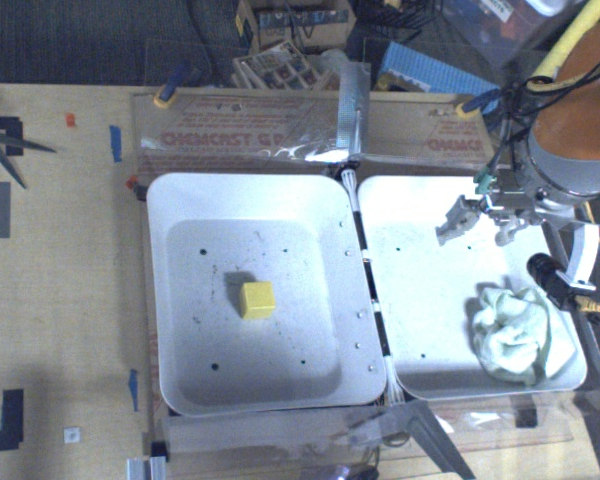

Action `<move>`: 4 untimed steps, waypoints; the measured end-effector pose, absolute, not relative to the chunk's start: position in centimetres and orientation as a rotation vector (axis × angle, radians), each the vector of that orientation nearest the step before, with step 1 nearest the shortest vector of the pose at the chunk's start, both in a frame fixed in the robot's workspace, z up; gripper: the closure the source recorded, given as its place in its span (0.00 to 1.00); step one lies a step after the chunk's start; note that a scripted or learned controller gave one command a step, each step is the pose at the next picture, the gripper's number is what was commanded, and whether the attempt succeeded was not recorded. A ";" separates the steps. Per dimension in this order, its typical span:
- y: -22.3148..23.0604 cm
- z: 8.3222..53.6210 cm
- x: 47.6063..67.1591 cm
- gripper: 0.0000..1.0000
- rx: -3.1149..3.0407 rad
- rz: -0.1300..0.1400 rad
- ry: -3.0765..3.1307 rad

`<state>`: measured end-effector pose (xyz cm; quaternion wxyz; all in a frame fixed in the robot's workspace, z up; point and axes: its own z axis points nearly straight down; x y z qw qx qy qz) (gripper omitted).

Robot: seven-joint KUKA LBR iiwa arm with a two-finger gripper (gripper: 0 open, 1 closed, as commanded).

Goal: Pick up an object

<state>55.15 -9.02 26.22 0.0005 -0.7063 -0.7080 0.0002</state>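
Red lettering on the cardboard strip (pixel 242 138) behind the bins is too blurred to read. The claw (pixel 477 223) hovers over the right bin (pixel 420 298), fingers apart, gripping nothing. The yellow block (pixel 258 300) lies in the left bin (pixel 180 268), well apart from it; a crumpled cloth (pixel 510 330) sits nearer, below it.

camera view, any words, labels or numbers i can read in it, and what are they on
Red print on the clear sheet behind the left bin: too blurred to read for sure.
Red print on the sheet behind the right bin: too blurred.
Labels on the boxes at the top: too small.
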 end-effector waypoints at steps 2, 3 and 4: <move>-4.3 30.9 49.1 0.00 -2.732 0.002 -1.546; -10.3 36.2 47.9 0.00 -3.082 0.002 -0.613; -5.8 36.8 48.0 0.00 -3.127 -0.002 -0.314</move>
